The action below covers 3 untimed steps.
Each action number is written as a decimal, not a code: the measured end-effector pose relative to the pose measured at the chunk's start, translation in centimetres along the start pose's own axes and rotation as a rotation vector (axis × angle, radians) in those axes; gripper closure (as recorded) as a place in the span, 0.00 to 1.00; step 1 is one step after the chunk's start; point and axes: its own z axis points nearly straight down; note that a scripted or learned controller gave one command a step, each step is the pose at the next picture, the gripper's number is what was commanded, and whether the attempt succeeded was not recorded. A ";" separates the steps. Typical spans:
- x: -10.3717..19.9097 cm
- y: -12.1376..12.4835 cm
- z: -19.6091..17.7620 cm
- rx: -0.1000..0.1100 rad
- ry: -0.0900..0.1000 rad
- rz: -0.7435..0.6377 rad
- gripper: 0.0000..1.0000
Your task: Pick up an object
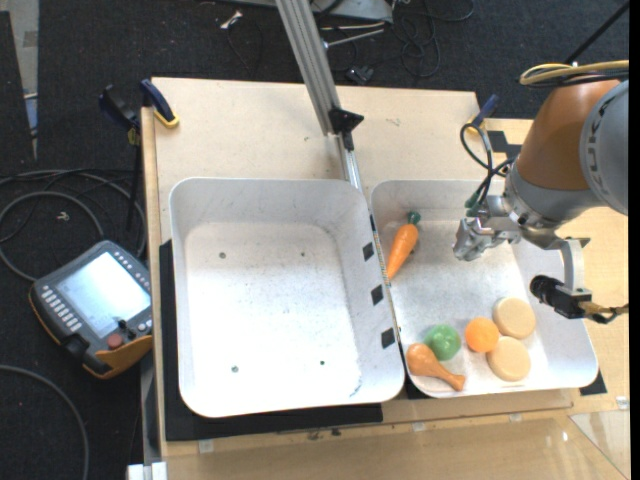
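Observation:
My gripper hangs over the upper middle of the right bin, seen from above, with nothing visibly held. An orange toy carrot with a green top lies to its left, near the divider between the bins. At the right bin's front lie a green ball, an orange drumstick-shaped piece, an orange ball and two tan round pieces.
The left bin sits beside the right one. A metal pole slants down from the top to the bins' junction. A teach pendant lies on the floor at left. Cables trail by the arm's wrist.

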 end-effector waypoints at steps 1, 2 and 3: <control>0.1 -0.7 -4.8 -0.001 0.000 0.000 1.00; 1.0 -1.1 -10.4 -0.002 0.000 -0.002 1.00; 5.4 -0.7 -10.3 0.005 0.003 -0.006 1.00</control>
